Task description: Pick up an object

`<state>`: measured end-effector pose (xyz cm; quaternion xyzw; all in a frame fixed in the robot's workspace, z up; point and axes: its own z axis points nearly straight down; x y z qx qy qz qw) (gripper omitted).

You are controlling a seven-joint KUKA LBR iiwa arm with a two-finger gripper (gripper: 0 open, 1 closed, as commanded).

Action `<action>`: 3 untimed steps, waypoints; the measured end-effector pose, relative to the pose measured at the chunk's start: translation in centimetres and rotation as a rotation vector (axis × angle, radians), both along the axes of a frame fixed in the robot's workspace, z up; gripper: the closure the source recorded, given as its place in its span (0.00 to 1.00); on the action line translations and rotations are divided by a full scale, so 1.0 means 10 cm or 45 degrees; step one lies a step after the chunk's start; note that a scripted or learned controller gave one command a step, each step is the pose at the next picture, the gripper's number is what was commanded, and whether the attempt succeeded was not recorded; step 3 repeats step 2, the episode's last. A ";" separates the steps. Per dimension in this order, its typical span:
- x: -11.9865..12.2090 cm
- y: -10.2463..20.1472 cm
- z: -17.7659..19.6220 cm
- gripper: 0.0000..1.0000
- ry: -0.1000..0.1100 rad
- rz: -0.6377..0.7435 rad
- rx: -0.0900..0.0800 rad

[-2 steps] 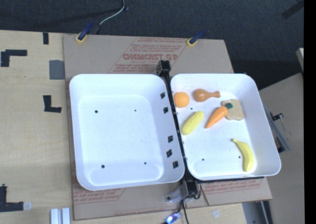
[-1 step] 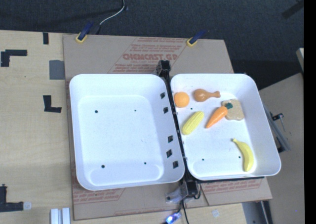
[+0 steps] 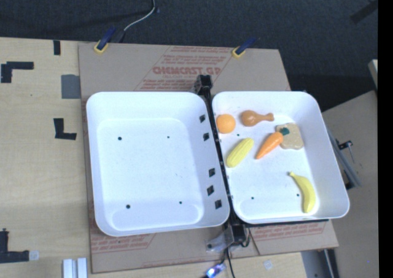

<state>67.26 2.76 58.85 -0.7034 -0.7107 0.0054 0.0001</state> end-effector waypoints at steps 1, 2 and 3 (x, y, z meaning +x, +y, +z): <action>0.01 0.01 0.09 1.00 0.001 0.002 -0.002; 0.02 0.02 0.18 1.00 -0.003 0.003 -0.004; 0.02 0.02 0.18 1.00 -0.003 0.003 -0.004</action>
